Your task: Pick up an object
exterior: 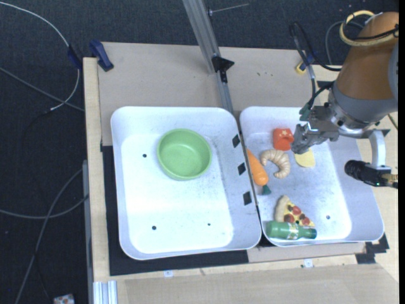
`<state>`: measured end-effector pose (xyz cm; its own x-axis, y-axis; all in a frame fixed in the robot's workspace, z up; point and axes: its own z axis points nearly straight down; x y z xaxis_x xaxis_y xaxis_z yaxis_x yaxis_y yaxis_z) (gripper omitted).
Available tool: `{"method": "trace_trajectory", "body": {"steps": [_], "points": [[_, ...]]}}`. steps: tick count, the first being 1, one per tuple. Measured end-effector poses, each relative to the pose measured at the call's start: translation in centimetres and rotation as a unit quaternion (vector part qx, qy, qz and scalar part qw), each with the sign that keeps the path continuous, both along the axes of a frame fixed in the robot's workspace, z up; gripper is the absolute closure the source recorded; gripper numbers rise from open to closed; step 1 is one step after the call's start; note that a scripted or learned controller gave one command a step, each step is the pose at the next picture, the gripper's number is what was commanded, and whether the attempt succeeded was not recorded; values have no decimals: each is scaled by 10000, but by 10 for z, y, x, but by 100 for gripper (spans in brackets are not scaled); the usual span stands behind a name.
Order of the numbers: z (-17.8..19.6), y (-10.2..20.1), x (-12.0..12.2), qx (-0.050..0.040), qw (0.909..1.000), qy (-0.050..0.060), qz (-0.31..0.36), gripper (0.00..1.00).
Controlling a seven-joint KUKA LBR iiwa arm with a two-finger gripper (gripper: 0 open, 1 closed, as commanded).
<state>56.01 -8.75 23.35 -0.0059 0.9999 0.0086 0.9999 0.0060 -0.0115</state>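
Observation:
The right bin (354,201) holds several small things: a red piece (282,136), a yellow slice (306,160), a beige croissant (276,162), an orange carrot (257,168), a pizza slice (292,212) and a green bottle (290,232) lying at the front rim. My gripper (302,143) hangs over the back of this bin, between the red piece and the yellow slice, partly covering the slice. Nothing shows between its fingers.
The left bin (139,189) contains a green bowl (184,153). A metal pole (201,19) slants down to the divider between the bins. Blue clamps (100,54) sit at the bench's back corners. Cables run over the dark floor on the left.

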Motion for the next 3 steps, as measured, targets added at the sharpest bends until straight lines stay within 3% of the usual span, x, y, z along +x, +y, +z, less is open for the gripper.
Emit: {"method": "trace_trajectory", "body": {"steps": [2, 3], "points": [[1, 103, -25, -12, 10000, 16, -3, 100], [9, 153, -55, -8, 10000, 22, 2, 100]]}}
